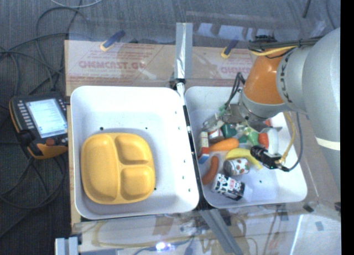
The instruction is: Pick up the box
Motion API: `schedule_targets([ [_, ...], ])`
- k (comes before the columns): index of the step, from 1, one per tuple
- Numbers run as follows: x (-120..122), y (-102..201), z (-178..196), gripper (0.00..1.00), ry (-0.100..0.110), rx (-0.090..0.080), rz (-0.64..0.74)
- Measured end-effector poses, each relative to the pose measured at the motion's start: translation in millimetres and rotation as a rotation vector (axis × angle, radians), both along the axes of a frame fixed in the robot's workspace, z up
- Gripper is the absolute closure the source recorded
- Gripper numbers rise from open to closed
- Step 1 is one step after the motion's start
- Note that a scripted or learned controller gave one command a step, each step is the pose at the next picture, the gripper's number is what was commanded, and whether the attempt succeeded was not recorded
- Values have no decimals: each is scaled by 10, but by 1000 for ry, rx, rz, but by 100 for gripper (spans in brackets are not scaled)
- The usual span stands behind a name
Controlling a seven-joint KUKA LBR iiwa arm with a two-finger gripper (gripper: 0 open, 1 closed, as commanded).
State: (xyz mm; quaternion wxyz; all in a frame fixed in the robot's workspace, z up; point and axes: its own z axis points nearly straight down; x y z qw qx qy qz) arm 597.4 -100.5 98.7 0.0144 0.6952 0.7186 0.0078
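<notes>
arm (287,82) reaches in from the right, wrist down over the back of the right bin (293,187). the jaws (235,116) sit low in the clutter; can't tell if they're apart or together. box (229,186), black and white print, lies at the front of the right bin, near the front wall, well apart from the jaws. just behind it: small round patterned ball (237,166), banana (244,155), carrot (223,145), sausage (210,169). left bin (88,104) holds a yellow divided tray (118,166). teach pendant (40,121) lies left of the surface.
</notes>
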Motion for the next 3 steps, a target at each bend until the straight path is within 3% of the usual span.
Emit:
schedule_targets([
  [1, -205, -657, -5, 0, 1, 9, 1],
  [2, 222, -142, -16, 0, 2, 6, -191],
  [3, 708, -207, 107, 0, 30, 10, -313],
])
